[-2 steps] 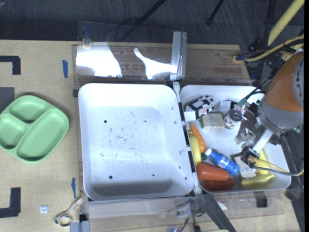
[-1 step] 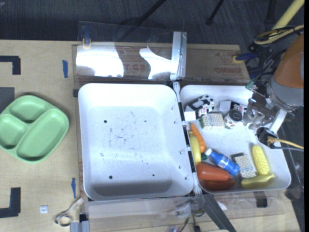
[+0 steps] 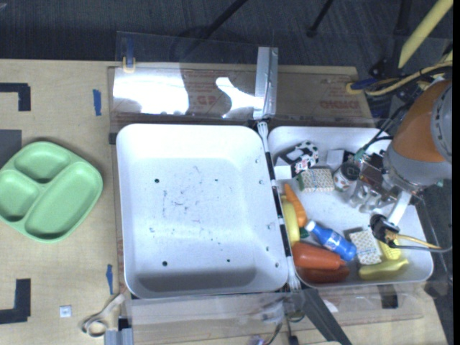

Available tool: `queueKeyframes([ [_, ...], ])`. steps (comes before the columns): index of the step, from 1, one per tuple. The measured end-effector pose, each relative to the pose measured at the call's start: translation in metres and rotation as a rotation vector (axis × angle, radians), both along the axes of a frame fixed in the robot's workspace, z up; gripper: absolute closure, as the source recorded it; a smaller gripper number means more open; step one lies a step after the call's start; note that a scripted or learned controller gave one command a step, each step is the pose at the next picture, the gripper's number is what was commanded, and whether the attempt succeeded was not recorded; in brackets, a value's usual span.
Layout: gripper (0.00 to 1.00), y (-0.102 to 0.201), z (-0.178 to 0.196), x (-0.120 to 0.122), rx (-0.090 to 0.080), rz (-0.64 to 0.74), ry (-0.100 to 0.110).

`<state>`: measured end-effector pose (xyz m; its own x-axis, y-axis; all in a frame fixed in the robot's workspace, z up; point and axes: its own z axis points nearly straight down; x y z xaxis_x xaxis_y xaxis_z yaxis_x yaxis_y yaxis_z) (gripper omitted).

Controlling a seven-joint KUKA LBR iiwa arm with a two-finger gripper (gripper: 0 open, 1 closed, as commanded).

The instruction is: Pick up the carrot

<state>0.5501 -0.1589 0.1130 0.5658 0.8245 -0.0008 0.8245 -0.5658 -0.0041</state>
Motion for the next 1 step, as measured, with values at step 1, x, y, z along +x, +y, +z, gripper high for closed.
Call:
queueKeyframes([
  [1,1.00,0.0265,0.0715,0.0672,-0.001,0.087,-0.002],
])
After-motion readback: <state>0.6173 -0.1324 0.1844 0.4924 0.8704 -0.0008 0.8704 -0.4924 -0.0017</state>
